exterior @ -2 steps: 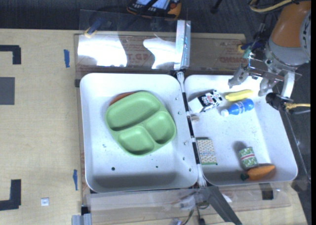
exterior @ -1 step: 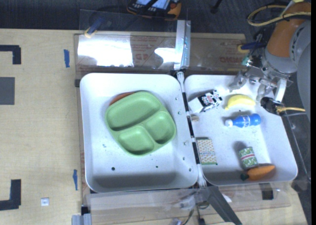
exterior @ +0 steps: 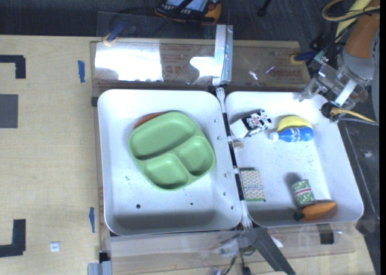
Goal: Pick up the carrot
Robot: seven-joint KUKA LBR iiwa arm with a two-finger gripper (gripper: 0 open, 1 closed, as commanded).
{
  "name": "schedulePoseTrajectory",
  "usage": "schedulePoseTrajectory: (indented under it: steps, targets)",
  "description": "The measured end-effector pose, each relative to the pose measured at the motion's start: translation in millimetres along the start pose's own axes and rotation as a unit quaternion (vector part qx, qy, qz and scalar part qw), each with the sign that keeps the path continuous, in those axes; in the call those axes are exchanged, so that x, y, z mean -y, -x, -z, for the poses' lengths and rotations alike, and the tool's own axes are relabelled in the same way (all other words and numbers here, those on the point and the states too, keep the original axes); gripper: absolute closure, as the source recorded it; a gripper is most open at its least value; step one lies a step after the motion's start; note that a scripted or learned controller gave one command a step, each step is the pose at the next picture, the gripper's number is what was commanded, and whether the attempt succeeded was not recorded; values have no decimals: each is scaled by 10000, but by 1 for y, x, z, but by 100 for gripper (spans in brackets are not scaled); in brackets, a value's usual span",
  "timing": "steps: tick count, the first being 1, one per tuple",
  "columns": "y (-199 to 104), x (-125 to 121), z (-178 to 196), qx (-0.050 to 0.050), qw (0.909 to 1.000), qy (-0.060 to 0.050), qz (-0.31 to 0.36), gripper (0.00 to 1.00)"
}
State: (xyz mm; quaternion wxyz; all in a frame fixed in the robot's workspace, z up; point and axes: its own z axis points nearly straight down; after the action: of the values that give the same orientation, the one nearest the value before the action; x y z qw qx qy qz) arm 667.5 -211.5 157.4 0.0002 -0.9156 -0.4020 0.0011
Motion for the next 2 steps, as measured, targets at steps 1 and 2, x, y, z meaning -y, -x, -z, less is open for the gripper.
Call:
schedulePoseTrajectory:
  steps: [1, 2]
  targets:
    - [-9, 38, 23, 10, 9896, -22, -1437, 0]
    - [2, 8, 50, 4, 9615, -7, -2749, 0]
